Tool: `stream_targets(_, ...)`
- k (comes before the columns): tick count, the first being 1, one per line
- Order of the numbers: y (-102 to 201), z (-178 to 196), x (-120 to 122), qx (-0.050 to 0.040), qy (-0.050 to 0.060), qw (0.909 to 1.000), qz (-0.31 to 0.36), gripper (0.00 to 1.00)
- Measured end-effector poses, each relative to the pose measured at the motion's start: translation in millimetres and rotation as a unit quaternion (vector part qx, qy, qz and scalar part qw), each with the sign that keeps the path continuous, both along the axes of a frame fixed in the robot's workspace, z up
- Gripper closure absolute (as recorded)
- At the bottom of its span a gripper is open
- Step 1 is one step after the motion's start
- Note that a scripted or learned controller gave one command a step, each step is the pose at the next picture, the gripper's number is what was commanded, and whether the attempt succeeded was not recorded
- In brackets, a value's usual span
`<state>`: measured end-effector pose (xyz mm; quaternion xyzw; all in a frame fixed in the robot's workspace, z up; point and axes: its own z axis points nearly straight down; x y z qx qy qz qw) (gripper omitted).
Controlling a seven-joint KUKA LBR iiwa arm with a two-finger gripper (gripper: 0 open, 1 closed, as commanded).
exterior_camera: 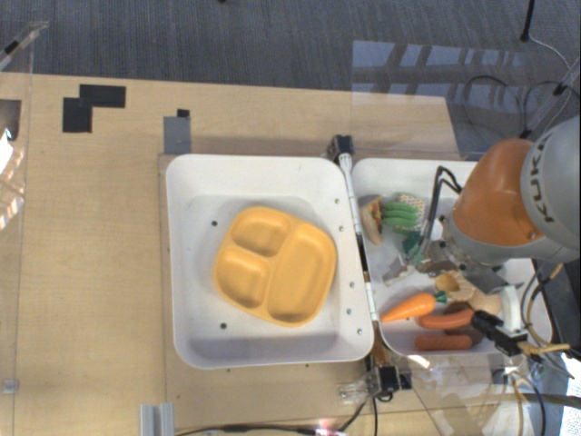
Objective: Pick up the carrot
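Observation:
The orange carrot point(409, 308) lies near the front left of the right bin point(367, 178), its tip pointing left toward the bin wall. My gripper point(400, 266) hangs just above and behind the carrot, over the bin's middle left, reaching in from the right under the orange-banded wrist. Nothing shows held in it. The arm covers the right part of this bin.
Two reddish sausages point(446, 320) lie right beside the carrot, one in front of the other. A green toy vegetable point(400, 213) and a tan food piece point(372, 216) sit at the back of the right bin. The left bin point(191, 243) holds a yellow divided plate point(275, 265).

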<state>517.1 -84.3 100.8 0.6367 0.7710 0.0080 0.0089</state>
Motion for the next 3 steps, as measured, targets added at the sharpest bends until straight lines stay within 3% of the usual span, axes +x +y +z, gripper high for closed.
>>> stream_targets(1,-33,-11,-24,-0.0041,0.003,0.9871,0.160,0.00)
stream_targets(2,-31,1,-20,-0.0039,-0.002,0.9870,0.160,1.00)
stream_targets(3,-32,0,-21,-0.0037,-0.001,0.9871,0.160,0.00)
